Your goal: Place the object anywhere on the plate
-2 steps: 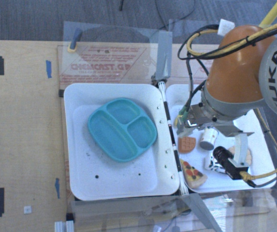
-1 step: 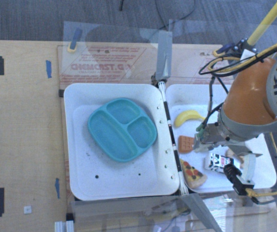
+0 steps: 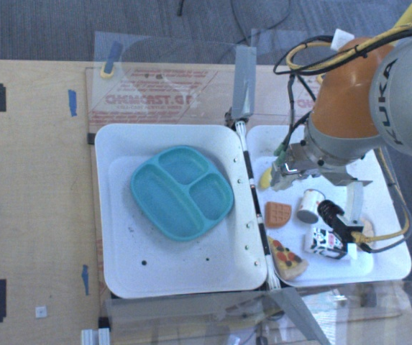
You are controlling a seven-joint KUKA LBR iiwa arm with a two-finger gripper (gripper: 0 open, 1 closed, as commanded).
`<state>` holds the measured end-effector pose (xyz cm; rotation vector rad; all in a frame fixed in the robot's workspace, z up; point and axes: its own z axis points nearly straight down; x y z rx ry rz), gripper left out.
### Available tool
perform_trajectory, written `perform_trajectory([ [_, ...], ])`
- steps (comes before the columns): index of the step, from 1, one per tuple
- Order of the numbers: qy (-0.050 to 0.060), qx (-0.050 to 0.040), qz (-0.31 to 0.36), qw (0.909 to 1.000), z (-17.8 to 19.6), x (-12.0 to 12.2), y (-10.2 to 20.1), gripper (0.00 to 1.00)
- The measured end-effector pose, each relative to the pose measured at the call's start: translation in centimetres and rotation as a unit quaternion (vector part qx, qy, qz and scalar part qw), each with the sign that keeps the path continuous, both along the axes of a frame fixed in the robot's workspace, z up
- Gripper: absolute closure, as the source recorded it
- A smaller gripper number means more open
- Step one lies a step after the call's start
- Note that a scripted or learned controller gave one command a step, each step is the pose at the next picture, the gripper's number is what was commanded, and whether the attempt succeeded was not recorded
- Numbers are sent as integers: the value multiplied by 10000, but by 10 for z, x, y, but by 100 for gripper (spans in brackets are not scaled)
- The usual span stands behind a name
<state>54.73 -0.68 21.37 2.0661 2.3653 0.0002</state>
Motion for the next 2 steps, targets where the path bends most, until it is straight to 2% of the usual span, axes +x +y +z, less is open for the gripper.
perform_trajectory([
  [1, 18, 6, -459, 9989, -18, -17, -78, 100],
  [2, 17, 9, 334, 9994, 17, -68, -113, 100],
])
